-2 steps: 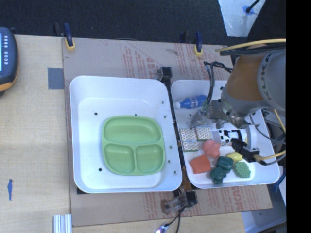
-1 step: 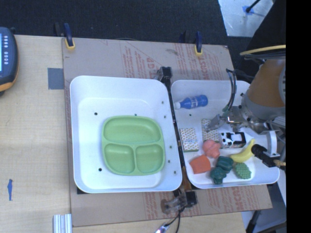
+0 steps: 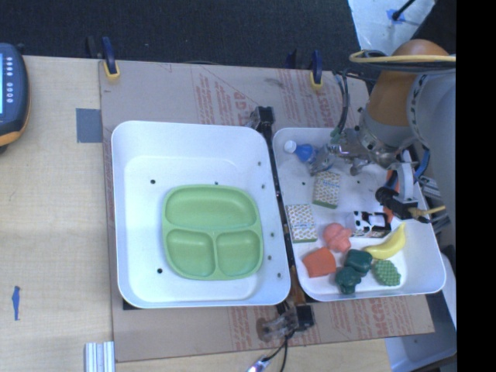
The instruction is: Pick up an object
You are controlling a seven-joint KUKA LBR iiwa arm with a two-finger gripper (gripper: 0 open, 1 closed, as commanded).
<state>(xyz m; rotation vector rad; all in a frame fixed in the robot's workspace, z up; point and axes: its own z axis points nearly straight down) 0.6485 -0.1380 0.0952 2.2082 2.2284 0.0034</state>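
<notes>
Gripper (image 3: 335, 157) low in right bin (image 3: 434, 285), grip state can't be told — approach step. Nearest: blue object (image 3: 304, 153) just beside it, patterned card (image 3: 327, 189) just below. Next — descend squarely, clamp on one.

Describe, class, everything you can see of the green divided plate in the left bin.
The green divided plate is pale green, looks like matte plastic, and has a rounded-square outline. Raised ridges split it into three wells: one wide well across the far side and two smaller ones on the near side. It lies flat and upright on the floor of the left white bin, roughly central, slightly nearer the front wall. Only the bin floor touches it.
</notes>
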